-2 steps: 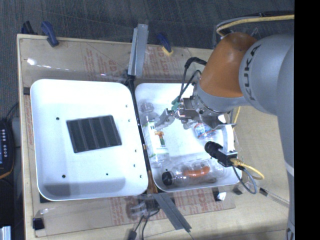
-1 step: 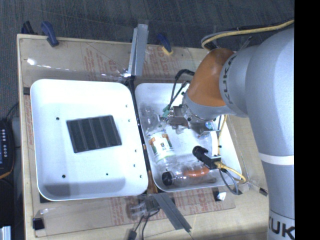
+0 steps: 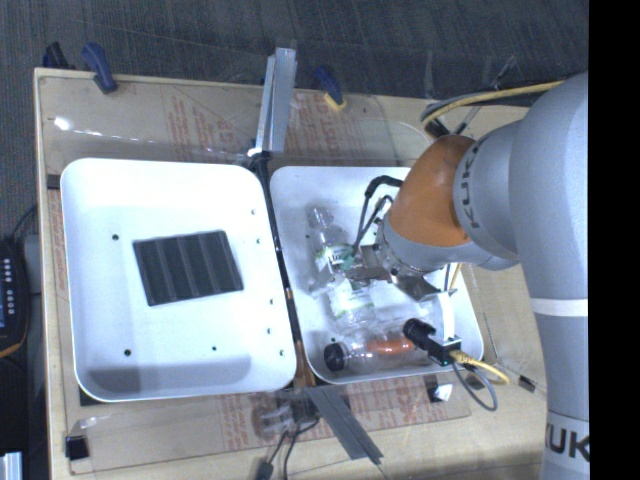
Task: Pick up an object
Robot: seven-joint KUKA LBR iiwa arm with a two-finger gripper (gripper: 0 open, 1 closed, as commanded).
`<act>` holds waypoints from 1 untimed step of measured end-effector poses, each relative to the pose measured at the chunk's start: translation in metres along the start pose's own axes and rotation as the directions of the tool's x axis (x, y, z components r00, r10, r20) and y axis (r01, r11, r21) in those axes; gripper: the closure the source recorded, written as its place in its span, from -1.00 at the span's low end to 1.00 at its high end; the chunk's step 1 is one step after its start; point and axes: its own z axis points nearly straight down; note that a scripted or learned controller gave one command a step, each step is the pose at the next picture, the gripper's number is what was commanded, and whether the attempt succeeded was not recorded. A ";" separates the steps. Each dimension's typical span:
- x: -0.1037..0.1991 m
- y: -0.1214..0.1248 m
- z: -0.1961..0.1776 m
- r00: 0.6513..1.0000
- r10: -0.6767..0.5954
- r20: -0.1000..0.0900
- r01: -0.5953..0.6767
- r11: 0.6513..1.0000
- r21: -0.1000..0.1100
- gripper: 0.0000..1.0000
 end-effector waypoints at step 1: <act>0.000 0.000 -0.011 1.000 -0.005 0.000 0.005 1.000 0.001 1.00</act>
